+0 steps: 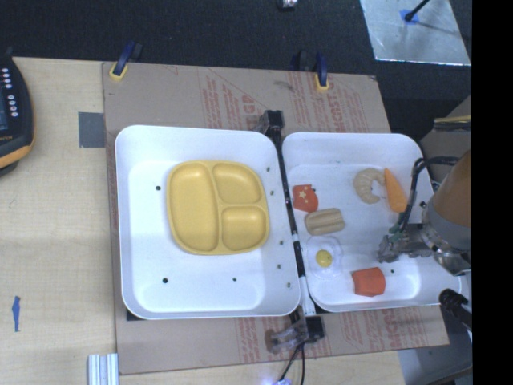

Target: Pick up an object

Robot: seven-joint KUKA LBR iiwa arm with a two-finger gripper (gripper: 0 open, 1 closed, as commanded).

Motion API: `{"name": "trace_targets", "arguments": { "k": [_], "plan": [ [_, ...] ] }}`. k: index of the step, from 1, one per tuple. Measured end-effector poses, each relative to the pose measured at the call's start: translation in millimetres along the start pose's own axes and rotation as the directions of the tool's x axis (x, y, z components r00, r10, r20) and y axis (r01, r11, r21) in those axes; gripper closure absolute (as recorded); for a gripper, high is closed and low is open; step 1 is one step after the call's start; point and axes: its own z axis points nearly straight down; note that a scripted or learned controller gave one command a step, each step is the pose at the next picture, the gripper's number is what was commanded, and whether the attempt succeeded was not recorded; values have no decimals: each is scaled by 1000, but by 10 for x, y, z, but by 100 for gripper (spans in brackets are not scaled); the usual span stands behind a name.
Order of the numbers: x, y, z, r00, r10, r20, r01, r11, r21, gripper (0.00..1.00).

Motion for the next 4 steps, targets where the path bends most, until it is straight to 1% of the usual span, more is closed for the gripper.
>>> {"name": "trace_targets", "arguments": {
  "k": [1, 2, 3, 4],
  "plan": [
    [-297, 85, -696, 1000, 6, 4, -6, 1000, -9, 100],
    [63, 79, -902, 1000, 0, 0, 0, 1000, -4, 100],
    [45, 75, -891, 1000, 4, 1, -4, 1000, -3, 0],
    [-285, 1219, -448, 1000, 0, 2, 0, 1000, -7, 0]
  ]
}}
